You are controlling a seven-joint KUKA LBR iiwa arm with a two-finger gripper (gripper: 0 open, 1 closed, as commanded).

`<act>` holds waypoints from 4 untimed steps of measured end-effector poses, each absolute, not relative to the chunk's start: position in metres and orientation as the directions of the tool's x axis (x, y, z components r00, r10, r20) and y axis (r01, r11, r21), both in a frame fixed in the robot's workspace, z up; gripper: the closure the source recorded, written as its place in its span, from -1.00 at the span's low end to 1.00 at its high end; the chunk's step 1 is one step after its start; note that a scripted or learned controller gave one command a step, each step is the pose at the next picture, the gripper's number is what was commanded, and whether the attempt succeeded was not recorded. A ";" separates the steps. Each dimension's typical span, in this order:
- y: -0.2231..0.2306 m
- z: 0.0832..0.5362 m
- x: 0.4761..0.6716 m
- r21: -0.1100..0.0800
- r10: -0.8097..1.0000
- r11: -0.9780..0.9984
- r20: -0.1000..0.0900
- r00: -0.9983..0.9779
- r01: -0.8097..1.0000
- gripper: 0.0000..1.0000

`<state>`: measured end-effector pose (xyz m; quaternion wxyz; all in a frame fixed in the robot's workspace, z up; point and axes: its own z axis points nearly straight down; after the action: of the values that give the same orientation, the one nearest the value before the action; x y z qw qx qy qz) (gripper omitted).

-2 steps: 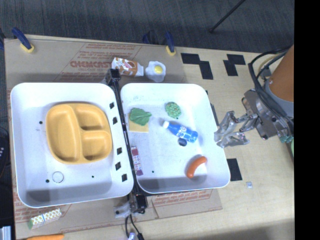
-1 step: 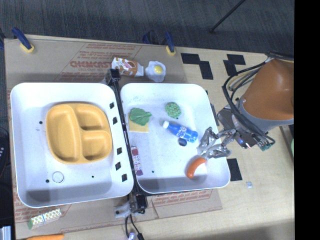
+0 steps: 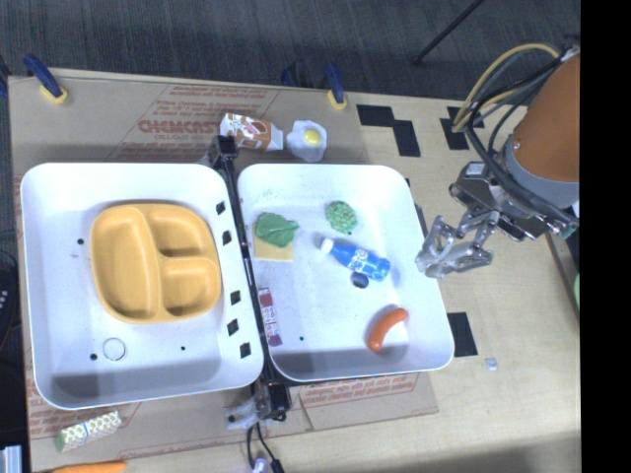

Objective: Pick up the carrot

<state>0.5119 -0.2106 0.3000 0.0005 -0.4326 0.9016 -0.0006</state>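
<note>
The carrot [image 3: 385,326], a short orange piece with a pale patch beside it, lies in the right bin [image 3: 419,215] near its front right corner. My gripper [image 3: 454,250] hangs outside that bin, just past its right wall and above the bench, up and to the right of the carrot. Its metal fingers [image 3: 432,252] stand apart with nothing between them. The orange-banded arm reaches in from the right edge behind it.
The right bin also holds a blue bottle [image 3: 355,258], a green round item [image 3: 341,215] and a green leaf on a yellow square [image 3: 276,235]. A yellow divided tray [image 3: 158,261] sits in the left bin [image 3: 39,294]. A brown packet [image 3: 246,131] and a toy egg [image 3: 308,139] lie behind the bins.
</note>
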 end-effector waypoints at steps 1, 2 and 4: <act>-0.211 0.348 0.483 -0.002 -0.950 0.311 0.000 -0.311 -0.950 1.00; -0.173 0.228 0.479 0.003 -0.981 0.196 -0.001 -0.196 -0.981 1.00; -0.151 0.233 0.477 0.003 -0.999 0.054 -0.001 -0.054 -0.999 1.00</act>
<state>0.4765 -0.1513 0.2327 -0.0006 -0.6879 0.7258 0.0015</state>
